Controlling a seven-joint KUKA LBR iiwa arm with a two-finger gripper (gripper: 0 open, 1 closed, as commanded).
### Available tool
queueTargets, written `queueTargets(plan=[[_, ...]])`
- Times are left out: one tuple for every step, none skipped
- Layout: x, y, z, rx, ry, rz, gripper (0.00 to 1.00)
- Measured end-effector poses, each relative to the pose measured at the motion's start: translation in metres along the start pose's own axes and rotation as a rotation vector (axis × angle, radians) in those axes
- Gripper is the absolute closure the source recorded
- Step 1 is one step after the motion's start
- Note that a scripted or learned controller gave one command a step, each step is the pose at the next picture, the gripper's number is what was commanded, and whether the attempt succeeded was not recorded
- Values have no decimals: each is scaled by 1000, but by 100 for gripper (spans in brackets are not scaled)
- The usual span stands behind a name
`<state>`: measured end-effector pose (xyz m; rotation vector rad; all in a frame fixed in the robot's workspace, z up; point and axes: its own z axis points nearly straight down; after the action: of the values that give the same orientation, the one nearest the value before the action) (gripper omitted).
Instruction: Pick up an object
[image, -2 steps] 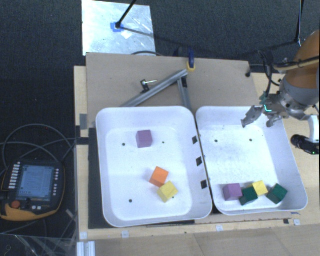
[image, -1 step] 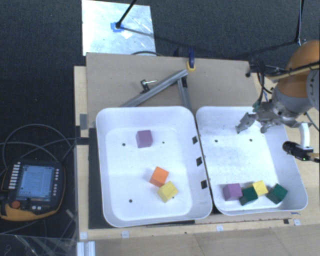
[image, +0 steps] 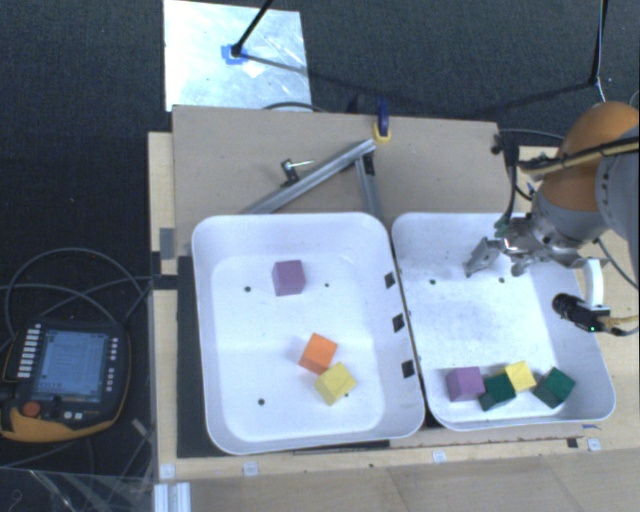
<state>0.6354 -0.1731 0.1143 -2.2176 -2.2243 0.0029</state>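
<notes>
The worktop (image: 440, 150) is a brown board carrying two shallow white bins side by side. The left bin (image: 215, 400) holds three cubes: a purple cube (image: 288, 277) toward the far side, an orange cube (image: 318, 352) nearer the front, and a yellow cube (image: 335, 382) touching the orange cube at its front right corner. The right bin (image: 440, 240) holds four cubes in a row along its front wall: a second purple cube (image: 464, 383) at the left, a dark green cube (image: 496, 390) just beside it, a smaller-looking yellow cube (image: 520, 375) behind and between the two green ones, and another dark green cube (image: 554, 386) at the right end. The arm (image: 600, 150) enters from the right, its orange band above the grey wrist, and is positioned over the far right part of the right bin. The end effector (image: 492, 254) points toward the left, above the bare floor of the right bin near its far wall, well apart from the row of cubes at the front. Its fingers are spread apart with nothing between them. A teach pendant (image: 62, 378) with a lit screen lies on the dark floor to the left of the worktop, with cables looped around it. A metal bar (image: 310, 178) lies at a slant on the worktop behind the left bin.
</notes>
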Motion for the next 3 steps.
queueTargets(plan=[[0,0,25,-1,0,-1,0],[0,2,11,-7,-2,-3,100],[6,6,-36,-9,-1,-3,100]])
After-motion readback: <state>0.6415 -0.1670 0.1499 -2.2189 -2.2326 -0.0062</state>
